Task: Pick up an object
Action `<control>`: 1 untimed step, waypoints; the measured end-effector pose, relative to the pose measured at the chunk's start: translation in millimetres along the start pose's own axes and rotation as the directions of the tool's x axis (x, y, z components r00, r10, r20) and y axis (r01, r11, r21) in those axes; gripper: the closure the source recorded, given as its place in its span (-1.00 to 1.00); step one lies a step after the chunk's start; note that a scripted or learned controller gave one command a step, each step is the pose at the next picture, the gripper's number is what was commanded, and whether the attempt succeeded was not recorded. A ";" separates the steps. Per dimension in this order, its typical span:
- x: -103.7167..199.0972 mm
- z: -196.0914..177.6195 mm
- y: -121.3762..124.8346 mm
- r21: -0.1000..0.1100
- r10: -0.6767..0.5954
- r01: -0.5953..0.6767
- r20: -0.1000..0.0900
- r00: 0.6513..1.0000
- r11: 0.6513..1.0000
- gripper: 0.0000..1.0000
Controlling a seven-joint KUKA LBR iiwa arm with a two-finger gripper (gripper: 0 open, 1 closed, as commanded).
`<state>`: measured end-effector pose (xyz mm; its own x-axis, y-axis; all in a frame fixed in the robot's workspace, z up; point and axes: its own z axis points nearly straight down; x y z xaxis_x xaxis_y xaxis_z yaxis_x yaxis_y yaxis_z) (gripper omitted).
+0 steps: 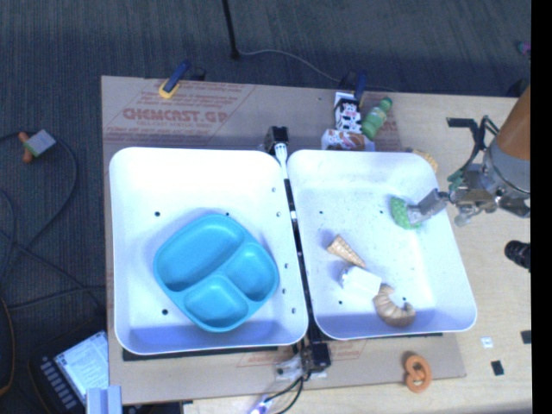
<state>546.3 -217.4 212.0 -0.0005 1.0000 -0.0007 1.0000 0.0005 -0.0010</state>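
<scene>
Green object (400, 211) in right bin (448, 270), partly hidden behind the jaws (429, 203), grip state unclear

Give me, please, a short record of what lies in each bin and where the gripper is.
left bin: blue divided plate
right bin: green object, cone, white piece, brown curved piece
gripper: over the right bin's far right side, beside the green object
outside the bins: orange ring on the bench, green bottle behind the right bin
</scene>
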 end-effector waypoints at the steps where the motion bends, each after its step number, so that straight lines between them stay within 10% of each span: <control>1: 16.1 116.8 23.9 -0.002 -0.001 0.001 0.000 1.000 1.000 -1.00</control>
<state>570.1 -201.4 95.2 -0.0014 1.0000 -0.0008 1.0000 0.0014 0.0007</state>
